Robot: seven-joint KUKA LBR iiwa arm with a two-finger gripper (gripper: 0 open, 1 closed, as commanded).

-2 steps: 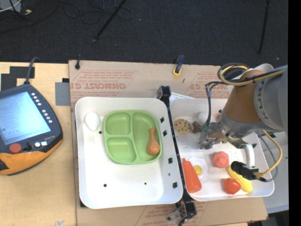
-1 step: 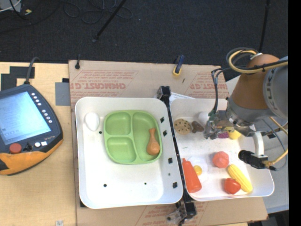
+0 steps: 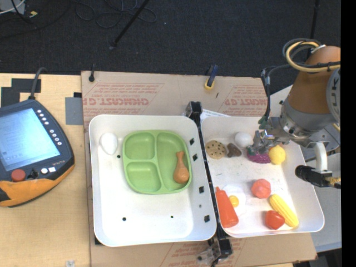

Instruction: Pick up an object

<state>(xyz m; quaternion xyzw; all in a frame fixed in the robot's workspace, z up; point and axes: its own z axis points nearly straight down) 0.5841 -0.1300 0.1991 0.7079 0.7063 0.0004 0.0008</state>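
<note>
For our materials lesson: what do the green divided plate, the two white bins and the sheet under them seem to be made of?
Green divided plate: probably moulded plastic, with even colour, a soft sheen and rounded compartments.
Left bin and right bin: likely thin formed plastic, smooth white with rolled rims.
Sheet under them: corrugated cardboard, matt brown with red print.

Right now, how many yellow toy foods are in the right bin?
2. A lemon lies beside the hand near the back; a corn cob lies near the front right corner. The hand may hide more.

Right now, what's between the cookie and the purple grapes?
In the camera view, a small dark brown piece lies between the cookie and the purple grapes.
</note>
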